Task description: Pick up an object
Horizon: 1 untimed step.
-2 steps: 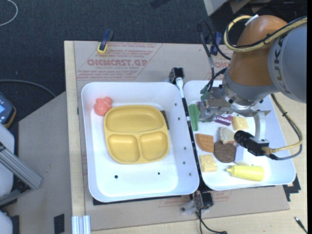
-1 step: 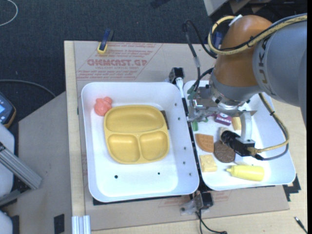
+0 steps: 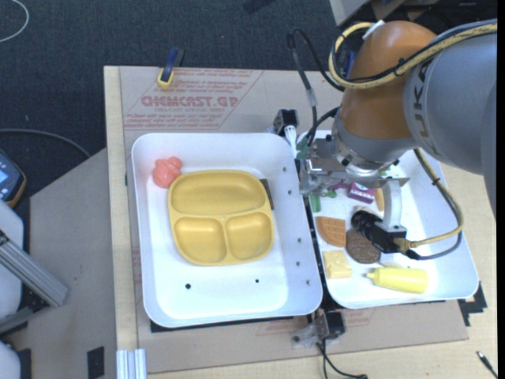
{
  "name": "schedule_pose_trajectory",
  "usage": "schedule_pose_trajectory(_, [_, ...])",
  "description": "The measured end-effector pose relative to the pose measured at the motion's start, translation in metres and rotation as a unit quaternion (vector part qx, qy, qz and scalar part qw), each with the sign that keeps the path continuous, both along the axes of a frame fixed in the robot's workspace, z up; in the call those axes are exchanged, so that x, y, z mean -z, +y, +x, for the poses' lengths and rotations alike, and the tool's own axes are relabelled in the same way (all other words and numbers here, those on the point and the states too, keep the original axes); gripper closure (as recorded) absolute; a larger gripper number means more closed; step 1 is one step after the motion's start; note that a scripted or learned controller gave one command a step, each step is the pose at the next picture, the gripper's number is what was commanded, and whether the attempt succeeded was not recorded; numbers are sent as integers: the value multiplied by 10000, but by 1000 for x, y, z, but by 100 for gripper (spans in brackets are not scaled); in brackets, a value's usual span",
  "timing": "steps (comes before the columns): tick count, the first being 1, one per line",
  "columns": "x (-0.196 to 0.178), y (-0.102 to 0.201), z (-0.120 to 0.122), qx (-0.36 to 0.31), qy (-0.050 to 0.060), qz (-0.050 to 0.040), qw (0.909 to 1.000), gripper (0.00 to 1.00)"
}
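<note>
In the right bin (image 3: 454,279), under the arm's wrist, lie several small play-food pieces, any of which could be the object to pick up. A purple piece (image 3: 359,192) peeks out just below the wrist, with a thin green piece (image 3: 315,202) beside it near the bin's left wall. Lower down sits a tan, waffle-like square (image 3: 332,230), and just below that a pale yellow block like a cheese wedge (image 3: 338,264). To their right lies a round dark brown disc like a cookie (image 3: 362,248), partly covered by a black fitting on a cable. Nearest the front rim rests a yellow squeeze bottle (image 3: 398,278), lying on its side with its nozzle pointing left. The gripper (image 3: 327,181) hangs low over the upper left part of this bin, close to the purple and green pieces, but the wrist hides its tips, so its opening and any hold cannot be told. The grey arm (image 3: 461,93) with its orange band comes in from the upper right. In the left bin (image 3: 150,235) sits a yellow divided plate (image 3: 221,215) with three compartments, and a pink lumpy toy (image 3: 166,171) lies just beside its upper left corner.
</note>
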State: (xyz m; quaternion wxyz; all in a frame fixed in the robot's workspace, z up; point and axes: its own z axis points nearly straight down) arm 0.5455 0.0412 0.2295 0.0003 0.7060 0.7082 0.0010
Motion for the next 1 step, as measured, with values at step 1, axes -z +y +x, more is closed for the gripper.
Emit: schedule_pose_trajectory(1, [14, -13, 1, 26, 32, -7, 10000, 100])
